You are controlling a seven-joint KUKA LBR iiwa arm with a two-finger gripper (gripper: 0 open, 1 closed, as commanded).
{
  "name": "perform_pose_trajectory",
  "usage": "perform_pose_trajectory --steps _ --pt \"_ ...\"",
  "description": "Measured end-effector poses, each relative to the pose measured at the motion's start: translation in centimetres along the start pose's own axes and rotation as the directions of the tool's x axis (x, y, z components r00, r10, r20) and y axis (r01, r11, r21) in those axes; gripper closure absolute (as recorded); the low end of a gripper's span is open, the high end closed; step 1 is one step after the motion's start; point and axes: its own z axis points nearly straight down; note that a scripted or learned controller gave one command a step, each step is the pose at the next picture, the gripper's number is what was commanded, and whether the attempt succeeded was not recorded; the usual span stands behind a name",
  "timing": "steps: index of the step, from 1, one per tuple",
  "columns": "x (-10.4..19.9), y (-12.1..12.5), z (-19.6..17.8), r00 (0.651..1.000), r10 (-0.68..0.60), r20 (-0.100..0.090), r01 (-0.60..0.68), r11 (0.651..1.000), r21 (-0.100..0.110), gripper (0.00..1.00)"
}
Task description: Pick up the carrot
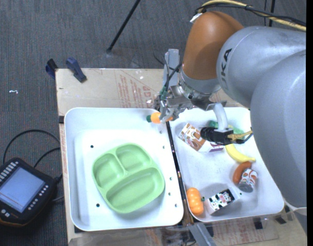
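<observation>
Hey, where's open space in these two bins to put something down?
Left bin: bare floor all round the green plate, widest along its left and top. Right bin: crowded with carton, banana, can and orange; small patch mid-floor.

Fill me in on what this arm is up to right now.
The grey arm reaches in over the two white bins, its claw at the top edge where they meet. A small orange carrot sits right at the claw's tip; whether it is gripped is unclear. A green divided plate lies in the left bin.
</observation>
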Motion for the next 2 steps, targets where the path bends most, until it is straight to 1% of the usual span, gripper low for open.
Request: perform_pose_trajectory --steps 1,2 --pt "-0.50 -0.19 1.36 1.000 -0.017 -0.002 0.017 1.000 0.004 1.00" --pt "-0.32 -0.15 0.54 1.000 -0.022 -0.002 0.022 1.000 0.008 1.00"
